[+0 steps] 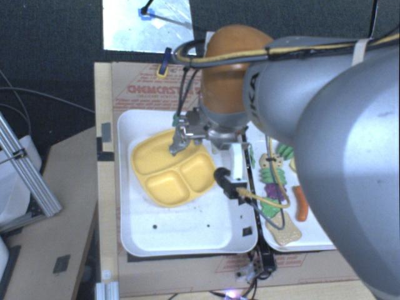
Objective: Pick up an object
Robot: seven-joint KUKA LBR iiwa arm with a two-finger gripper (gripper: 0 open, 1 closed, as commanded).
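Note:
A yellow plate (167,175) with three compartments lies tilted in the upper half of the left white bin (181,233). My gripper (180,140) hangs from the orange-banded wrist directly over the plate's far rim, close to or touching it. The view is too small and cluttered there to tell how it stands, and nothing is seen held in it. The grey arm covers much of the right bin (312,241).
In the right bin lie an orange carrot-like piece (301,204), a tan flat piece (284,234), a purple item (275,176) and a green item (285,152), partly under the arm. Both bins rest on cardboard (144,92). A shiny sheet (147,14) lies behind.

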